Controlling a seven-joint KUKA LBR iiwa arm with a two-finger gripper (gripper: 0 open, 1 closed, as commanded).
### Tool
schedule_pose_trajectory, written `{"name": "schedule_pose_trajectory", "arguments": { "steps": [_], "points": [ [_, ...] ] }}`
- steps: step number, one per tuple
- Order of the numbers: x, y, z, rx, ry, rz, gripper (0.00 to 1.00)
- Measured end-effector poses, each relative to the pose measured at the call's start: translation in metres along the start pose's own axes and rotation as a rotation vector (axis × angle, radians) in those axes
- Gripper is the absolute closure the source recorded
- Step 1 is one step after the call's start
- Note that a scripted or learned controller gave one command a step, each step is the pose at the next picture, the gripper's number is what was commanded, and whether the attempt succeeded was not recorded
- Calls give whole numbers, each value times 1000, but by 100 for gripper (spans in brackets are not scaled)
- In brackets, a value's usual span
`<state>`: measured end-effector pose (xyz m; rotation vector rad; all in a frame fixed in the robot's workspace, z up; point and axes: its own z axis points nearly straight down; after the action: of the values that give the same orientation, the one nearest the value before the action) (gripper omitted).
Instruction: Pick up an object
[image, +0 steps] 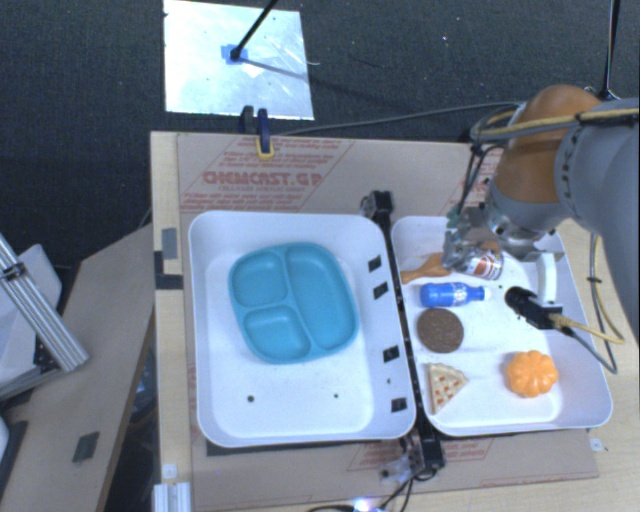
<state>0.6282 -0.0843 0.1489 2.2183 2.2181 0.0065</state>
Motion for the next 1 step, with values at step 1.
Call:
{"name": "schedule_pose_trajectory", "arguments": {
  "steps": [1],
  "points": [
    [-8, 2, -48, -1, -1, 0, 100]
  ]
}}
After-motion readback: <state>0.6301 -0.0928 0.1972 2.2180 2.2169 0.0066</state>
